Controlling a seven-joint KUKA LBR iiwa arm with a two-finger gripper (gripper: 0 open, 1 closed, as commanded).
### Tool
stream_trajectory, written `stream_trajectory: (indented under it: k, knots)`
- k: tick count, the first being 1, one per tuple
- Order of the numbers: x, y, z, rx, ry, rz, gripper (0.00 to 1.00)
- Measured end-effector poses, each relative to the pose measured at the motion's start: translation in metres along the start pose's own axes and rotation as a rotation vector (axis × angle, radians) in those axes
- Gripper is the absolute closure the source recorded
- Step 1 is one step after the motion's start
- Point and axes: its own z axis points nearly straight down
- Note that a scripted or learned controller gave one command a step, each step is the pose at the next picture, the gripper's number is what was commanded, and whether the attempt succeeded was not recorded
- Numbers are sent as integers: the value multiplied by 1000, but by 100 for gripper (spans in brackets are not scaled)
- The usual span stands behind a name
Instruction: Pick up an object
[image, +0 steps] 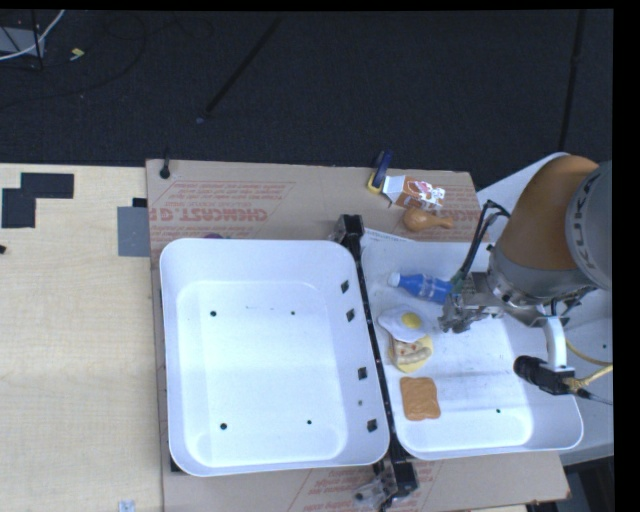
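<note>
— Two white bins on the tabletop (80, 330), yes? Where is the arm?

— It reaches in from the right, grey with its orange band (545, 215) high up, bent down over the right bin (500, 425). The gripper (457, 318) hangs low near that bin's upper middle.

— And the fingers?

— Dark and small against the wrist; I cannot tell how far apart they stand, or whether anything sits between them.

— What lies in the right bin?

— A clear bottle with a blue cap and label (421, 287) lies on its side just left of the gripper, close to it; whether they touch I cannot tell. Below it is a toy fried egg (406, 322), touching a pale sandwich-like toy (411, 351). Below that, apart, lies a flat orange-brown toast-like piece (420, 398).

— The left bin (190, 270)?

— Only its white floor with small dark holes.

— Anything outside the bins?

— On the cardboard sheet (250, 205) behind the right bin, a tan duck-shaped toy (424, 220), a small red-and-white packet (420, 190), and a blue and yellow clip (380, 172).
</note>
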Motion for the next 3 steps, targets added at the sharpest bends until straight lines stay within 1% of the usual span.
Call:
stream_trajectory:
  k: [1,2,3]
  knots:
    - [-50,57,-81,-12,-6,-6,100]
    - [-48,68,-67,-4,-2,-9,100]
    - [-44,67,-55,-2,-1,-8,100]
